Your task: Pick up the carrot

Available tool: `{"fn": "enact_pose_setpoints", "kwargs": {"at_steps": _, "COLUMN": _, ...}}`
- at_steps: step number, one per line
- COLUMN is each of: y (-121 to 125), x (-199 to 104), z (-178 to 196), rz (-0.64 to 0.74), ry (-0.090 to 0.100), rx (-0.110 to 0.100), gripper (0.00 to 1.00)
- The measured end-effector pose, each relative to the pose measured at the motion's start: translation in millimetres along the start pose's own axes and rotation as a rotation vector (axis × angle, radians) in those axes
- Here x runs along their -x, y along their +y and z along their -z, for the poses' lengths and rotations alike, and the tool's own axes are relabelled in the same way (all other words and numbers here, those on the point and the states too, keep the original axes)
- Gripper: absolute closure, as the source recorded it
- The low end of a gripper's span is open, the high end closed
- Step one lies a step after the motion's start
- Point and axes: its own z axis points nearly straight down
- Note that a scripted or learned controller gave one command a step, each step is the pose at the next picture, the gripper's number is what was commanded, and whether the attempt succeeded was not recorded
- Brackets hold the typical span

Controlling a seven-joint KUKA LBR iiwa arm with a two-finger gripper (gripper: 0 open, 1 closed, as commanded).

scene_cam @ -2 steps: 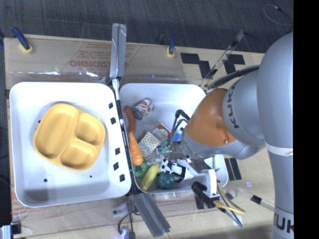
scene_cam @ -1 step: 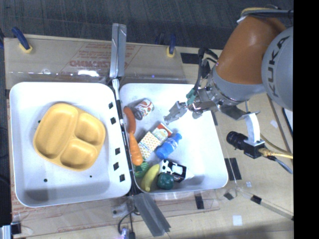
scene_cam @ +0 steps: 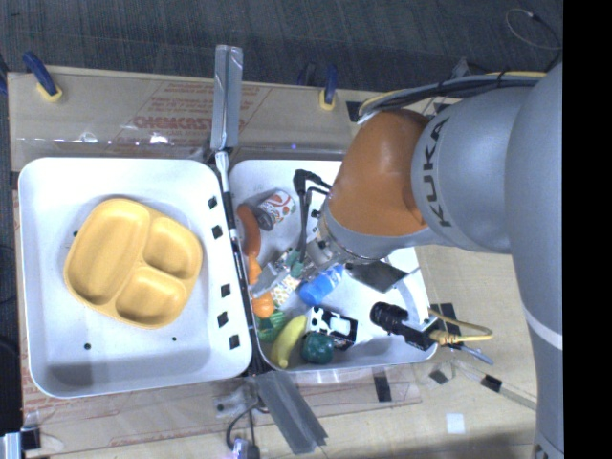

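Reaching in from the right of the frame, the grey arm [scene_cam: 497, 161] with its orange band covers much of the right bin [scene_cam: 287, 173]; that bin's right half is largely hidden beneath it.

- Gripper [scene_cam: 298, 261]: low over the clutter at the centre of the right bin. It is dark, partly masked by the wrist, and whether the jaws are open or closed cannot be told.
- Carrot [scene_cam: 249, 228]: orange-red, lying lengthwise along the left wall of the right bin, just left of the gripper. Its lower end merges with other small orange items and is hard to separate.
- Round white-and-red object [scene_cam: 275, 207]: just right of the carrot's upper end.
- Blue object [scene_cam: 321, 284]: below the gripper, shape unclear.
- Banana [scene_cam: 289, 340], dark green object [scene_cam: 318, 349] and black-and-white object [scene_cam: 335, 325]: grouped at the bin's lower edge.
- Left bin [scene_cam: 38, 256]: holds a yellow divided plate [scene_cam: 134, 261], fully visible.
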Motion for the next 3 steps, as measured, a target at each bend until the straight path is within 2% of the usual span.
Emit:
{"fn": "enact_pose_setpoints", "kwargs": {"at_steps": 1, "y": -11.1, "x": -25.5, "z": 0.4, "rz": 0.002, "ry": 0.0, "rx": 0.001, "gripper": 0.0}}
{"fn": "enact_pose_setpoints", "kwargs": {"at_steps": 2, "y": 15.9, "x": -86.7, "z": 0.4, "rz": -0.009, "ry": -0.002, "rx": 0.002, "gripper": 0.0}}
{"fn": "enact_pose_setpoints", "kwargs": {"at_steps": 3, "y": 32.4, "x": -12.7, "z": 14.8, "rz": -0.108, "ry": -0.002, "rx": 0.003, "gripper": 0.0}}
